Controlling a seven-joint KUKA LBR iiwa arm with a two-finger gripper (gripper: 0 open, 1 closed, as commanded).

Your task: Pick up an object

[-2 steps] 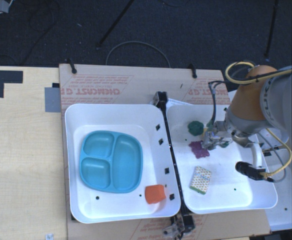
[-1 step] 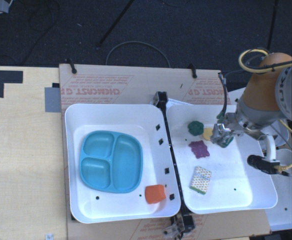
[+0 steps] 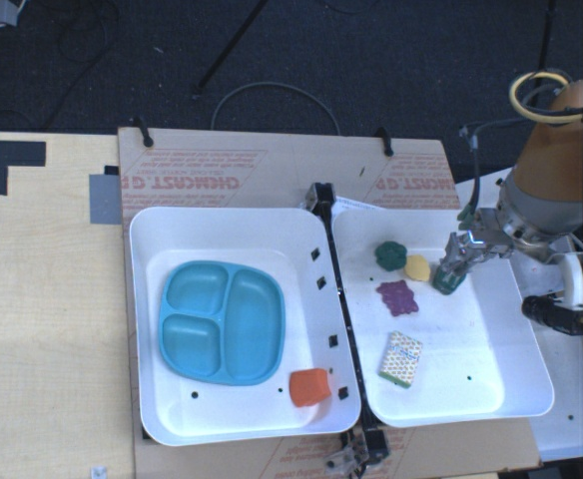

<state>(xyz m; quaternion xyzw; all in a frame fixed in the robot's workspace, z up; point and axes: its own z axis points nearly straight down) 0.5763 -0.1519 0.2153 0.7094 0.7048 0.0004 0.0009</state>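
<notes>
Low over the right bin (image 3: 516, 392), the gripper (image 3: 449, 279) hangs just right of a yellow piece (image 3: 417, 268); whether its fingers are parted or closed I cannot tell. Beside the yellow piece sit a green lump (image 3: 390, 255) and a purple scrap (image 3: 398, 296), with a patterned pouch (image 3: 401, 359) nearer. The left bin (image 3: 152, 233) holds a blue tray (image 3: 223, 321) and an orange block (image 3: 309, 387).

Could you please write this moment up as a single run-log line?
gripper: low in right bin, beside yellow item | grasp: not visible | nearby: green item, purple item | left bin: blue tray, orange block
</notes>
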